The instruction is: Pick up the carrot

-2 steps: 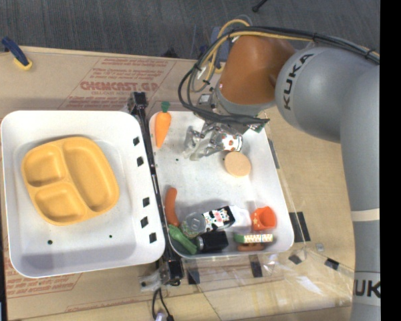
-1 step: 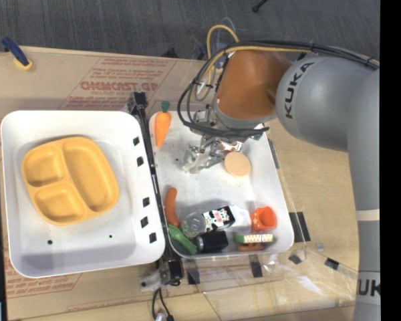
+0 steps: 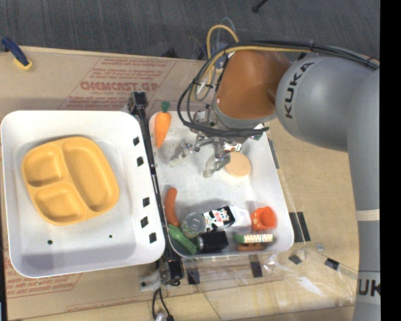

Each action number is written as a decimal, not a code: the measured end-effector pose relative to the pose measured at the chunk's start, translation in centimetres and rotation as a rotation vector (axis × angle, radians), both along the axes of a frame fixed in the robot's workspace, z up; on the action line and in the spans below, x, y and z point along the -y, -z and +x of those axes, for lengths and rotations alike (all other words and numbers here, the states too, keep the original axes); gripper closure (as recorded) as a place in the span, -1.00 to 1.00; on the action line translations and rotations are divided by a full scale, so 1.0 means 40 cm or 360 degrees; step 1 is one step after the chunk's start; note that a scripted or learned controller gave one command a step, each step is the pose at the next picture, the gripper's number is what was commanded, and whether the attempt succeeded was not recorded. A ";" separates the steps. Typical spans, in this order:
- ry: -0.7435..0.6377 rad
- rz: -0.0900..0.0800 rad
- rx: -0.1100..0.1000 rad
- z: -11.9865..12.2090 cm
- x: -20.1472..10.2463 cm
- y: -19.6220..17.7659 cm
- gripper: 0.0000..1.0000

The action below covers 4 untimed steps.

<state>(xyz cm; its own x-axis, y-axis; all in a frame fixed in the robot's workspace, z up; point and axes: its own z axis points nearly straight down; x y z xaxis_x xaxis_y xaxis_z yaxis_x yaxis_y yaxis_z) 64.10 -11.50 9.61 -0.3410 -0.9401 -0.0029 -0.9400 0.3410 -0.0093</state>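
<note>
Several items are lying along the right bin's (image 3: 281,199) near edge: a green bottle (image 3: 182,239), a can (image 3: 194,223), an orange cup (image 3: 264,217); mid-bin, the gripper (image 3: 197,154) is hovering, its fingers (image 3: 213,166) standing apart, gripping nothing; the carrot (image 3: 161,127) is resting at the far-left corner, beside the divider; the left bin (image 3: 13,246) is holding a yellow tray (image 3: 68,178).

A yellow divided plate (image 3: 69,178) is parked in the left bin (image 3: 13,246), well off to the left of the end effector. A tan round disc (image 3: 239,166) is sat just right of it. Below it, a milk carton (image 3: 220,216), orange cup (image 3: 264,218) and green bottle (image 3: 182,239) are piled together.
</note>
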 end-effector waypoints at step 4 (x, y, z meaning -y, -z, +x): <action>0.0675 0.0006 -0.0015 -0.056 -0.048 0.010 1.00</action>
